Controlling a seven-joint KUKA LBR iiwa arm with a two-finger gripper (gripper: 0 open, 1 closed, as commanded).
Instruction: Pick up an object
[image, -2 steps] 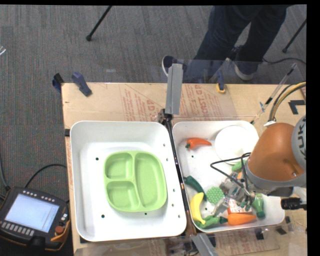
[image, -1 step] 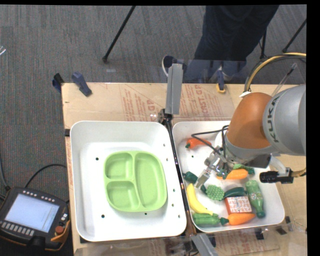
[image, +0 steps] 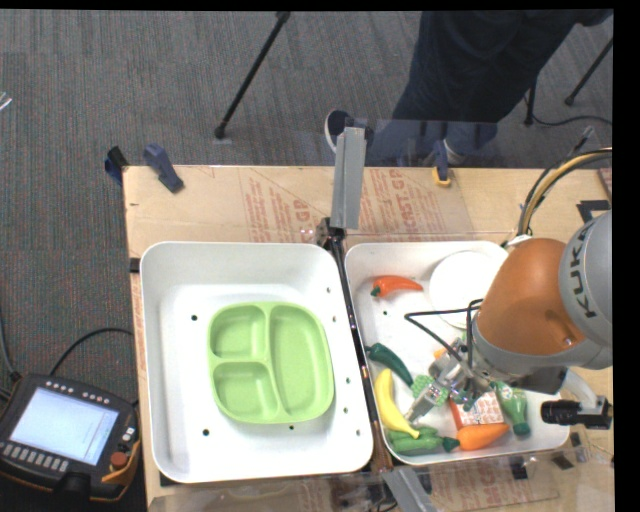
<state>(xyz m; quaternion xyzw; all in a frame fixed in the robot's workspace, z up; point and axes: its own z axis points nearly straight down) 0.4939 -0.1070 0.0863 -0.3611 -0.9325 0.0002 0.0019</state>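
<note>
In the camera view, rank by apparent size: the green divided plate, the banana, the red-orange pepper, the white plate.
1. Green divided plate, clearly largest.
2. White plate, though the arm hides part of it.
3. Banana.
4. Red-orange pepper, smallest, though close to the banana.

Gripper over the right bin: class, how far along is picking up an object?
Done: the gripper has reached into the right bin, low beside the banana. In hand: nothing visibly between its fingers. Left: gripping and lifting one item; the orange pepper and carrot lie untouched.
</note>
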